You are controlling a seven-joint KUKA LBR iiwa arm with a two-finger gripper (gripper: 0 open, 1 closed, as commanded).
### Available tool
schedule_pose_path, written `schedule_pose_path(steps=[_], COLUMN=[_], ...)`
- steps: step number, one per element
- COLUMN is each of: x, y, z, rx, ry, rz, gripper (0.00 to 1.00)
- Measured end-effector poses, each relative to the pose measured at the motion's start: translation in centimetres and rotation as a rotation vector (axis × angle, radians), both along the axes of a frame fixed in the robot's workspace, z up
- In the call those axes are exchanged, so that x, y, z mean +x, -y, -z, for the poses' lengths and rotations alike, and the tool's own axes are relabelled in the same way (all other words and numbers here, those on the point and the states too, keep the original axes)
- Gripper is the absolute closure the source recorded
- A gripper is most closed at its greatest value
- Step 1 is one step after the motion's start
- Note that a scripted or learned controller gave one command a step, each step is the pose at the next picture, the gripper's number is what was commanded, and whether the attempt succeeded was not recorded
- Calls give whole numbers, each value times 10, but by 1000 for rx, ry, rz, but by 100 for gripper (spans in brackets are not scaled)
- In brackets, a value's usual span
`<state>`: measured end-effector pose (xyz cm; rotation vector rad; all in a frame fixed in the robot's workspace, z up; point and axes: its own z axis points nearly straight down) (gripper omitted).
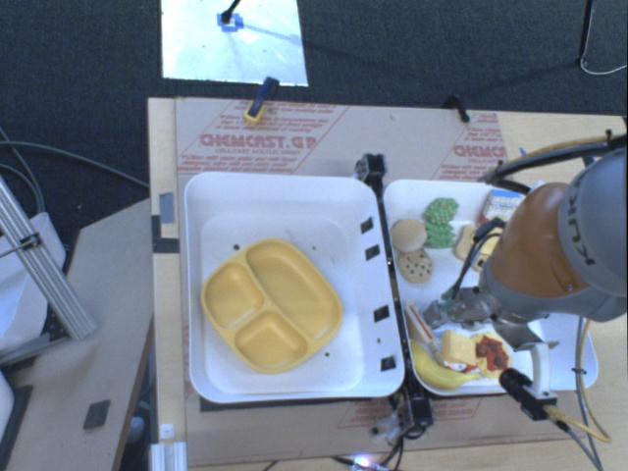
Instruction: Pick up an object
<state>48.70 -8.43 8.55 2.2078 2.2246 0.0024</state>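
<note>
The right bin [413, 191] holds several toy foods. A tan bun [408, 234] and a speckled cookie [416, 266] lie at its left side, with a green broccoli piece [441, 221] beside them. A blue and white box [503, 204] sits at the far edge. A yellow banana [435, 370] and a yellow wedge with red bits [473, 349] lie at the near edge. My gripper [444, 312] hangs low over the bin's middle, just above the banana and wedge and below the cookie. The arm's orange band [535, 238] hides the bin's right part.
The left bin [285, 188] holds a yellow divided plate [272, 304]. A black clip divider [385, 263] runs between the bins. Cardboard [294, 135] lies under both, with a yellow and blue tool [260, 101] at its far edge. Cables trail at the right.
</note>
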Motion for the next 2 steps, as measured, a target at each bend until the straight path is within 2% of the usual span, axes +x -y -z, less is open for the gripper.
schedule_pose_path(steps=[1,2], x=[1,10], y=[4,7], z=[-10,-187], rx=[2,1], ry=[0,14], rz=[6,1], gripper=[100,100])
